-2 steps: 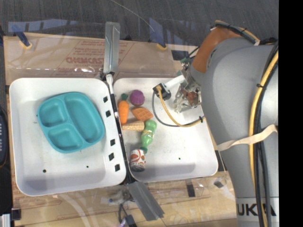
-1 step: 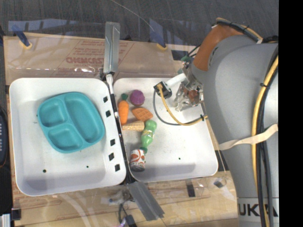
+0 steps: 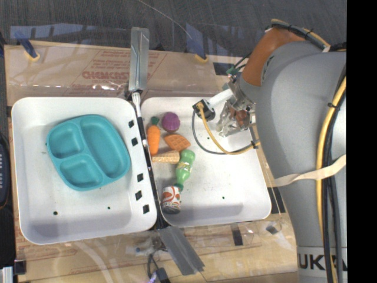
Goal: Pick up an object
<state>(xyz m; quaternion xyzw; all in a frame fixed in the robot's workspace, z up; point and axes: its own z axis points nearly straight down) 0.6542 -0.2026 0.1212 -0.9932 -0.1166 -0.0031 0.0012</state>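
Two white bins sit side by side on the worktop (image 3: 70, 69), which is covered in clear plastic sheet.

Left bin (image 3: 35, 205): a teal divided plate (image 3: 88, 151) with three sections, lying flat at centre left of the frame.

Right bin (image 3: 235, 199): a cluster of toy food along its left side, near the divider between the bins. Purple round piece (image 3: 171, 121) at the top of the cluster. Orange carrot (image 3: 153, 139) just left of it and lower, close to the bin wall. Orange-brown bread-like piece (image 3: 177, 141) right of the carrot. Tan stick (image 3: 165, 157) lying crosswise under those two. Green bottle-shaped piece (image 3: 185, 168) below it, tilted. Small red and white can (image 3: 171, 198) at the bottom of the cluster, by the bin's lower left corner.

Grey arm (image 3: 300, 128) with an orange band fills the right of the frame. The pincer (image 3: 227, 122) is over the upper right part of the right bin, well apart from the toy cluster. Cannot tell how far open it is; nothing is seen in its grip. A yellow cable (image 3: 209, 143) loops below it over the bin floor.
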